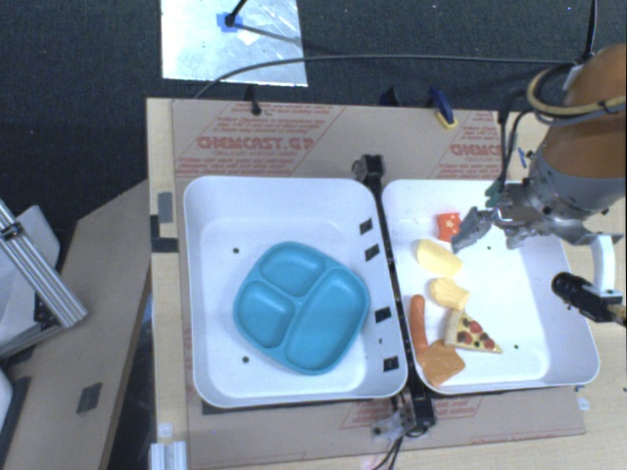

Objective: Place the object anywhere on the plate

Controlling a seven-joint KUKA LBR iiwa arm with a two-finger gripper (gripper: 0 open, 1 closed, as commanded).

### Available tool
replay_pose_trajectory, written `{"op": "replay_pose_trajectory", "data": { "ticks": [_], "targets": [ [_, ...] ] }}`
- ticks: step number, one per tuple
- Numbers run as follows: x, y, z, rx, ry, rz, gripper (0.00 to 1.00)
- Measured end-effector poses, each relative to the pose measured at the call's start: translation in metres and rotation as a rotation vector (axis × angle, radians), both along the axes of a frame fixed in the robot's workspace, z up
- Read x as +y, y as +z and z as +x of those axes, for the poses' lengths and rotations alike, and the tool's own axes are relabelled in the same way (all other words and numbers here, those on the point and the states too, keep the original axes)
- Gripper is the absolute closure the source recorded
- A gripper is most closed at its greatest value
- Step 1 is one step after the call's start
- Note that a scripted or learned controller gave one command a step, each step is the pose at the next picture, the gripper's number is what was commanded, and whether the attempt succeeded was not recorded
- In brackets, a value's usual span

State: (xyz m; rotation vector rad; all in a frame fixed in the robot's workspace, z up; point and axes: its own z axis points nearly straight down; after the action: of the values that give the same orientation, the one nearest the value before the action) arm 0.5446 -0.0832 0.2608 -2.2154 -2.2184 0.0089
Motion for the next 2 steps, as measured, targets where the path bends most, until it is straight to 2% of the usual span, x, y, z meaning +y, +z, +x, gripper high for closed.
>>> {"op": "replay_pose_trajectory", "data": {
  "ticks": [1,2],
  "targets": [
    [0.000,0.005,0.002,-0.010,0.002,-0.001,0.00],
    [0.007,-0.041,0.006,-0.006,0.001,0.000,0.00]
  ]
}}
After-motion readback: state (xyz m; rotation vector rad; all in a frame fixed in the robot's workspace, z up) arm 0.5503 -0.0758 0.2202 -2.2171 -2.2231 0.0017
